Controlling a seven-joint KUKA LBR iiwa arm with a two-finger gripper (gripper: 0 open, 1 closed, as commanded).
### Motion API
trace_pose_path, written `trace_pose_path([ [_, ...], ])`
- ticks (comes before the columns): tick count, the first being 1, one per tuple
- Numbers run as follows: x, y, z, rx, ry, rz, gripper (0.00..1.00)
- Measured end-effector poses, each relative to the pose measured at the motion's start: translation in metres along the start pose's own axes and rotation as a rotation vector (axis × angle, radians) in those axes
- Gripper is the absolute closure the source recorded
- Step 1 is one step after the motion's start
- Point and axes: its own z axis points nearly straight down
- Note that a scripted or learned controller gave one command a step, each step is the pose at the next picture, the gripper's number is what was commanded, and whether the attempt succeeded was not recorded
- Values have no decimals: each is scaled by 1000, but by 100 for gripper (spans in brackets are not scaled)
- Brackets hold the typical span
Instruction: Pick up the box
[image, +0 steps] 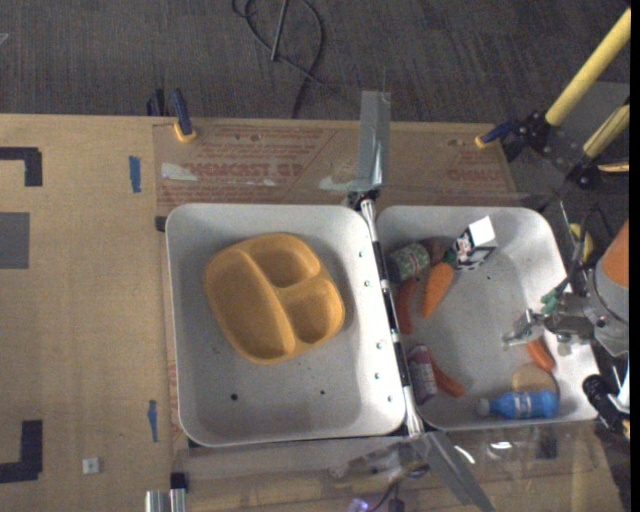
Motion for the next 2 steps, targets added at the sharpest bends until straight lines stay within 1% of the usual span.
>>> trace_pose_path([
  [1, -2, 1, -33, -4, -2, 44, 0],
  [2, 54, -7, 14, -1, 0, -45, 0],
])
